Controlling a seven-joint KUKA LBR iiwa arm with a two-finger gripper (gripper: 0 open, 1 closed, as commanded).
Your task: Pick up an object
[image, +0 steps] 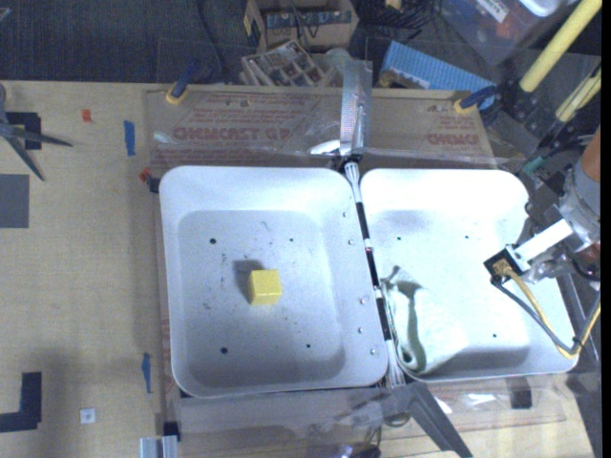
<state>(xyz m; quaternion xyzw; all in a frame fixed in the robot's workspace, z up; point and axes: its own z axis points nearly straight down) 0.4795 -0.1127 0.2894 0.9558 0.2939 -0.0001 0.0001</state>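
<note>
Item: yellow block (265, 286), lying loose in the left bin (191, 198), nothing gripping it. Arm (558, 241) is hanging over the right bin's (449, 198) far edge; finger state cannot be told. Pick not yet begun.

Bright, even light from above, with soft shadows and a slightly soft picture.

The two white bins (191, 198) in the middle of the frame are the brightest parts, and their raised rims are almost washed out, with little texture visible. The yellow block (265, 286) left of centre throws a small grey shadow toward its upper left, so the light seems to come from the lower right. A wider, faint shadow lies on the floor of the right bin. The clear sheet behind the bins, upper centre, gives pale glare. The top of the frame is darker and less sharp. The arm (573, 227) at the right edge looks slightly blurred.
</note>
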